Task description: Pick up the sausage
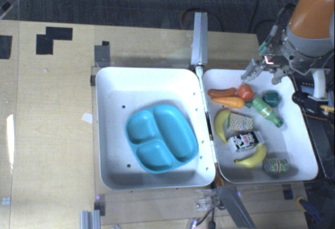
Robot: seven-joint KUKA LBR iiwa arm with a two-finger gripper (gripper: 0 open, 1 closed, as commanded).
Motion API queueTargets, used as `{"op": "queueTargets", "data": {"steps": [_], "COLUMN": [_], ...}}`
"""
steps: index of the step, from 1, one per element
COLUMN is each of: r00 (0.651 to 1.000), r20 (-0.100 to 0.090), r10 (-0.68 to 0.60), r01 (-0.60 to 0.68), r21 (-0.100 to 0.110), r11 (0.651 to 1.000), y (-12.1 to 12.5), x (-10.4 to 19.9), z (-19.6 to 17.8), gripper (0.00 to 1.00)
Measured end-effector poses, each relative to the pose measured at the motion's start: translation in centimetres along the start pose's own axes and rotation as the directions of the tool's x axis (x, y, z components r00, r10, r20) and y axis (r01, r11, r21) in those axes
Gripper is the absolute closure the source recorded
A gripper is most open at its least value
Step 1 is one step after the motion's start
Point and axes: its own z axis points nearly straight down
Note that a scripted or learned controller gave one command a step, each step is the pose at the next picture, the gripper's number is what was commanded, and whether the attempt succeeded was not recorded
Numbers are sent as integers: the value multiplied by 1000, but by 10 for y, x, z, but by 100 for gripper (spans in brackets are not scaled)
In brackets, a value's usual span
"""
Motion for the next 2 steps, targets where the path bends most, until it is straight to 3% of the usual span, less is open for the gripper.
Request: {"op": "queueTargets", "data": {"steps": [1, 2], "r00": [999, 995], "r20": [0, 0], "r10": [-39, -97], "r01": [39, 97], "r21": [0, -3], "r11": [999, 995], "y": [14, 41], "x": [-5, 42], "z": [87, 85], "gripper": [0, 0]}}
